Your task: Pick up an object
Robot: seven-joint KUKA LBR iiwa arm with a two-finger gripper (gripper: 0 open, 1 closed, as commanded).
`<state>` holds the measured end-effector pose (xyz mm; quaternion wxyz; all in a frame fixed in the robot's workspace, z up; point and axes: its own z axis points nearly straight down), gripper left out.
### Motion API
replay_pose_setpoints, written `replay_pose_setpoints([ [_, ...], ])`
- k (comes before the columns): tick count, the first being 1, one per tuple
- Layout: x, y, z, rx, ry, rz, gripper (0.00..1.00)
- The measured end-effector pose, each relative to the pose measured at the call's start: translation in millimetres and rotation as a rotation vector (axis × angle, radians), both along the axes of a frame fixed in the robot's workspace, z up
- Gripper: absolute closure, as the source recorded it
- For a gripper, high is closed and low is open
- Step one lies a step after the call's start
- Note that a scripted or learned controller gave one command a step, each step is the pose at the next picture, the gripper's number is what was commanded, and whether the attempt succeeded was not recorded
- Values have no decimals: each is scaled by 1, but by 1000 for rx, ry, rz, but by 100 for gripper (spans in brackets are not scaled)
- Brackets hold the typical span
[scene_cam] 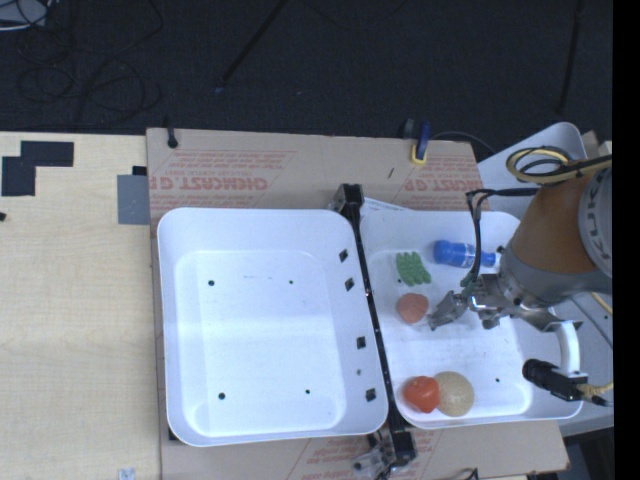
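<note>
Cardboard-covered bench with two white bins, arm reaching into the right one.

Leftmost sits the left bin [260, 328]. In the right bin [500, 393] lie, from left, a green ridged piece [411, 267], a pinkish ball [412, 308] below it, a red ball [421, 394] touching a beige ball [454, 393] near the front wall, and a blue bottle [457, 254] toward the back. The gripper [444, 313] hangs just right of the pinkish ball; whether its jaws are open or closed cannot be told.
</note>
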<state>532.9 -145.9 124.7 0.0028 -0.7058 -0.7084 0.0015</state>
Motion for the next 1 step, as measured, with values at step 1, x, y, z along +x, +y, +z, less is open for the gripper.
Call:
replay_pose_setpoints([
  [1, 69, 1, -40, -2, -6, -1, 0],
])
